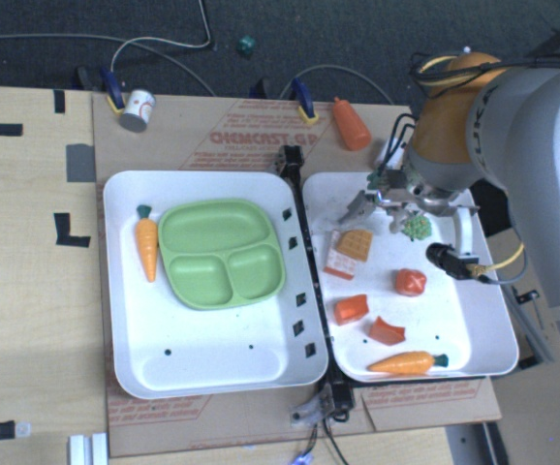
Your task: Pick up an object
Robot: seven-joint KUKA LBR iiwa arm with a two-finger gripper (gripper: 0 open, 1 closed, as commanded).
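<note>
Over the right bin: the arm (493, 124), grey with an orange band, reaches in across the bin's far right corner, its gripper (388, 194) low near the far edge.
Jaws: the metal tips are tangled with wrist hardware from this angle; I cannot tell whether they are spread or closed, and nothing is visibly between them.
Step in hand: judged as the approach, with no object lifted yet.
Nearest candidates: a small green leafy piece (417, 228) just beside the gripper toward the bin's right edge, and a flat waffle-patterned tan block (355, 244) just below it toward the left edge.
Other right-bin contents: a pale wrapped packet (341, 264), a round glossy red tomato (410, 282), two red-orange chunks (351, 309) and (387, 332), and a tapered carrot (406, 362) along the near edge.
Left bin (135, 347): a smooth green divided plate (224, 252) and a second carrot (146, 244) by its left edge.
Next move: probably settle on one piece, centre over it, descend and close; the smooth rounded plastic toys may slip, so the flat block looks the easier grip.
</note>
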